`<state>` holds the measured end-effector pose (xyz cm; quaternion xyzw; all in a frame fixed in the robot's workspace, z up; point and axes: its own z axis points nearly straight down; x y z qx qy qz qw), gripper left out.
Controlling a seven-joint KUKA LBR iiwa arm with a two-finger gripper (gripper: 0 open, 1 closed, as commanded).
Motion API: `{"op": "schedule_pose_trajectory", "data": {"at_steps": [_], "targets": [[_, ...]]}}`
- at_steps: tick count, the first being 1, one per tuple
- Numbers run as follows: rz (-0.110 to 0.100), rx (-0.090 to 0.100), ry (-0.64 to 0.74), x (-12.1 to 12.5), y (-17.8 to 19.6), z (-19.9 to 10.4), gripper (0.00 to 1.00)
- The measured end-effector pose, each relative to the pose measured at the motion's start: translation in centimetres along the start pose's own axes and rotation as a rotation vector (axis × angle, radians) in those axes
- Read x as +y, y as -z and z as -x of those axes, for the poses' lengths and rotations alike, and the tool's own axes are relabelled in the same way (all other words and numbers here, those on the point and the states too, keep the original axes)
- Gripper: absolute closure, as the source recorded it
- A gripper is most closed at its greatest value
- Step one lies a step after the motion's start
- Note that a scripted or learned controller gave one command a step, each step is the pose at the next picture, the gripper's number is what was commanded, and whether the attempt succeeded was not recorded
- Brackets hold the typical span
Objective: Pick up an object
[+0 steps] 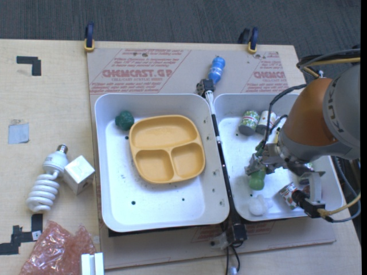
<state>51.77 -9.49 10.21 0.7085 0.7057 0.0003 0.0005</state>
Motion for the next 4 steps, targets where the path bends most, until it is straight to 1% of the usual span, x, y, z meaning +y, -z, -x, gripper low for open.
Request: {"op": "schedule_pose_trajectory", "data": {"at_steps": [1,2,3,4], "targets": [[0.001,-0.001,0.005,3.9,9.0,-5.2,1.0],[0.0,0.0,0.006,3.9,12.2,-9.7,1.0],[-0.001,-0.001,0.006,6.3,13.1,-16.2,1.0],[0.0,-0.001,0.006,4.3,20.1,-20.0,1.0]]}}
